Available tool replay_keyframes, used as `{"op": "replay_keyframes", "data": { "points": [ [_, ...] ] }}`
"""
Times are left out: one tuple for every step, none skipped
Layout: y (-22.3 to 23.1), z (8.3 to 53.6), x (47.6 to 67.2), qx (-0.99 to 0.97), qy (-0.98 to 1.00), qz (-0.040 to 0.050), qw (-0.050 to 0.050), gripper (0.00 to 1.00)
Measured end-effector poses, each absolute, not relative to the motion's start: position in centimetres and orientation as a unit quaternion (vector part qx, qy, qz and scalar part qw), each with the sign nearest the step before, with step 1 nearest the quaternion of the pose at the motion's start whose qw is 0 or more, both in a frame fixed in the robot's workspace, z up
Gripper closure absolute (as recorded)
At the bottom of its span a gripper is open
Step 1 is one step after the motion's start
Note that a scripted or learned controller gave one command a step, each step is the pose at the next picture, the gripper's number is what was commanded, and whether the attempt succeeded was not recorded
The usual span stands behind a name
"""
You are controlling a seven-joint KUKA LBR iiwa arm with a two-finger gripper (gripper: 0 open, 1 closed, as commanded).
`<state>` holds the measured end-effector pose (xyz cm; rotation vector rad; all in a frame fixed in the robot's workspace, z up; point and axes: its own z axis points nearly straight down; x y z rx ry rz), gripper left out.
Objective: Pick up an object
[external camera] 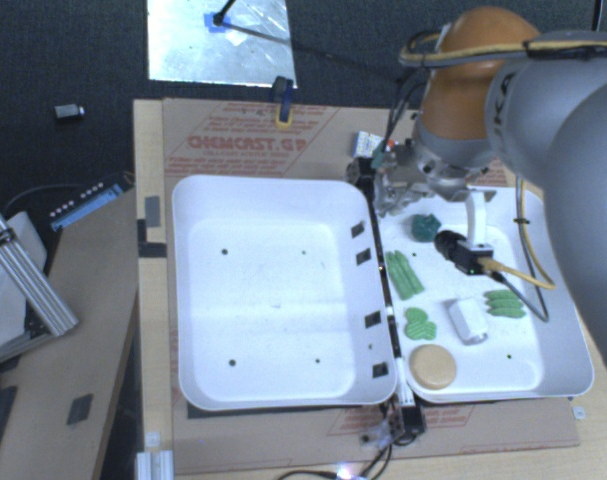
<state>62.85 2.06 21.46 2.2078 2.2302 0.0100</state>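
My gripper (pixel 390 200) hangs low over the far left corner of the right bin (pixel 558 353), close to the divide between the two bins. Just right of it and slightly nearer lies a small teal object (pixel 425 228). A long ribbed green piece (pixel 403 274) lies below the gripper along the bin's left wall. Nearer the front are a green leafy piece (pixel 418 322), a tan round disc (pixel 433 366), a white block (pixel 467 320) and another green piece (pixel 504 302). Nothing shows in the gripper's grasp.
The left bin (pixel 198 268) sits beside the right one, with black clips (pixel 372 288) along their shared edge. A black part with a yellow cable (pixel 463 251) hangs over the right bin. The arm's bulk covers the far right. A foil sheet (pixel 218 28) lies behind the bench.
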Motion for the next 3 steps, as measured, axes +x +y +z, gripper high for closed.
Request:
{"op": "replay_keyframes", "data": {
  "points": [
    [5.9,20.2,65.7,0.704,0.710,0.0022,0.001,1.00],
    [8.6,33.3,61.9,0.704,0.710,0.0065,0.004,1.00],
    [0.4,37.0,64.9,0.708,0.706,0.0020,0.004,1.00]
  ]
}}
